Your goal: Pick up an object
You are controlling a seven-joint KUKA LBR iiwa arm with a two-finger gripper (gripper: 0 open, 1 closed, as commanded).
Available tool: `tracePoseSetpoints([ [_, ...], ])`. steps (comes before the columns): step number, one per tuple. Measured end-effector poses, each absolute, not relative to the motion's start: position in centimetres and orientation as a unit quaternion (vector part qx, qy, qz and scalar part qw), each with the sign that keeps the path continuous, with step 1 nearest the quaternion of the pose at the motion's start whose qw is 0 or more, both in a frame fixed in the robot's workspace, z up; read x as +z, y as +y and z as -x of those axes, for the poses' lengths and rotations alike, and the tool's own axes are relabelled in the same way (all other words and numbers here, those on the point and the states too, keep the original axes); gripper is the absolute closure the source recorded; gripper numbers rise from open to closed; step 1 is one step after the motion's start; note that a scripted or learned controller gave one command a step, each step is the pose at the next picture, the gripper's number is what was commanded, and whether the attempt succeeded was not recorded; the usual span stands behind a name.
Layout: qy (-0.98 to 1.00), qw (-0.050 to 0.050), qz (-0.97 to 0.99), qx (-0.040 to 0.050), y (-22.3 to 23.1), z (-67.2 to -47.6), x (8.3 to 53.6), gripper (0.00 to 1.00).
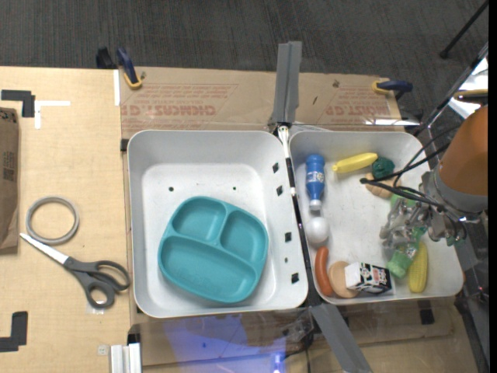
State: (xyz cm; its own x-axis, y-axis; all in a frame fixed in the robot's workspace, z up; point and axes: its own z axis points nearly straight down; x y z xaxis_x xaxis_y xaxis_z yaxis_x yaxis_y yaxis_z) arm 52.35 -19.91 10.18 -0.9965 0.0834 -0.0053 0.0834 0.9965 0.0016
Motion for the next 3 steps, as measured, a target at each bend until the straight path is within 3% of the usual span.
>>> tracePoseSetpoints([
  [1, 0.986, 0.000, -0.167, 0.0002, -19.3, -48.1, 9.2, 1.00],
  [3, 0.944, 0.000, -0.331, 0.0003, -11.9, -47.8, 9.1, 1.00],
])
